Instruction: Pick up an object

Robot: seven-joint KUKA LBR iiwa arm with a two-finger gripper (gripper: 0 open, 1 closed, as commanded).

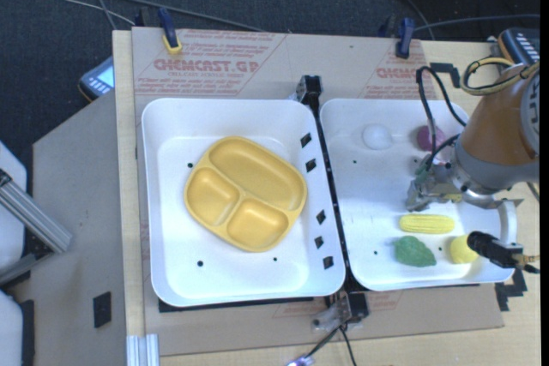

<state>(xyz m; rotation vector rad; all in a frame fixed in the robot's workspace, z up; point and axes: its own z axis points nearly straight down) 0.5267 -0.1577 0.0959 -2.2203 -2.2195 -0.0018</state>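
The yellow corn cob [427, 224] looks like my likeliest pick: it lies in the right bin [369, 270], toward its near right part, with its long axis running left to right across the bin floor. My pincer [422, 195] hangs just beyond it on the far side, over the cob's left end — so the cob sits a little nearer the camera and slightly to the right of where I am. I cannot tell from here whether my pincer is spread or closed; it reads as a dark cluster of metal under my wrist, and nothing shows gripped in it. I judge the coming move turns on that small offset: I would shift toward the near side and close across the cob's short width, not along its length. Just near of the cob sits a green lumpy item [414, 252], with a small yellow piece [461, 249] to its right. Farther off lie a white ball [376, 135] and a pinkish object [425, 136]. The left bin [163, 184] holds a yellow divided plate [246, 193], well apart on the bench [214, 64].
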